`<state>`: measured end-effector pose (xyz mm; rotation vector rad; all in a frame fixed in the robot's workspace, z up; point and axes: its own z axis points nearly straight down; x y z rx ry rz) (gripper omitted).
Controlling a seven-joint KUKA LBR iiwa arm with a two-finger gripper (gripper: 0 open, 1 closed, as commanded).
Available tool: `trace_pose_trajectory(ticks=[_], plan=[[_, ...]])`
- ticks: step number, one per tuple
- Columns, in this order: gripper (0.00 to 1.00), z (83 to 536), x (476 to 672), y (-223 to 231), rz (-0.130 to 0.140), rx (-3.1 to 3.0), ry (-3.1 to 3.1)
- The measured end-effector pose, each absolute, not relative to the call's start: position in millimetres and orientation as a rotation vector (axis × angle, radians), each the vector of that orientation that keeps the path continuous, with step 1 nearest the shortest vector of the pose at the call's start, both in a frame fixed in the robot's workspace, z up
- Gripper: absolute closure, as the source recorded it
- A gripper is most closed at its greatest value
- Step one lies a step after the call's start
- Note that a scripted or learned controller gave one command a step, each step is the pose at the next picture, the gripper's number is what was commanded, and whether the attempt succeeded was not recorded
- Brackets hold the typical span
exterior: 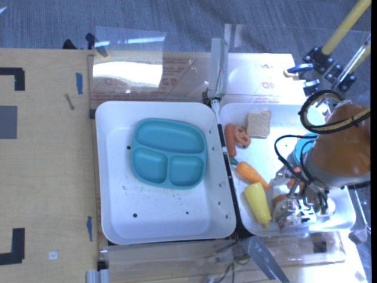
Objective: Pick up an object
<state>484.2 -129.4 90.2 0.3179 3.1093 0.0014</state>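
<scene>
Toy food lies scattered in the right bin [259, 112], a shallow white tray with rounded corners and a smooth, glossy floor. Taking the yellow corn cob [258, 203] as the landmark: it is a stubby, rounded cylinder of matte plastic, lying near the bin's front edge and slanting slightly. Just behind it and nearly touching its upper end rests an orange carrot [251, 172], tapered and smooth, with a small green tip toward the divider. Farther behind the cob, close to the divider, lies a reddish sausage [230, 141], long and narrow, with a brown pretzel [242, 135], looped and knotted, just beside it. Behind those sits a slice of bread [258, 124], a squarish tan piece with a speckled, grainy face.

Well to the left of the cob, across the divider, the left bin [118, 205] bears a teal plate [168, 152], moulded plastic with soft rounded corners and three compartments, one wide at the back and two smaller at the front. A few dark specks dot that bin's white floor.

Just to the right of the cob, the gripper [290, 208] hangs low over the right bin's front corner, beneath the arm's orange band and a tangle of black cable. Its metal parts blur together there, so whether it is spread or closed cannot be told, and nothing can be made out in its grasp.
</scene>
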Motion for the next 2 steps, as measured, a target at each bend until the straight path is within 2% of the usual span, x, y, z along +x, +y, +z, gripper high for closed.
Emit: trace_pose_trajectory(ticks=[1, 2], plan=[[0.00, 90.6, 485.1, -95.1, -0.002, 0.359, 3.103], [0.00, 90.0, 541.4, -101.5, 0.000, 0.427, 3.096]])
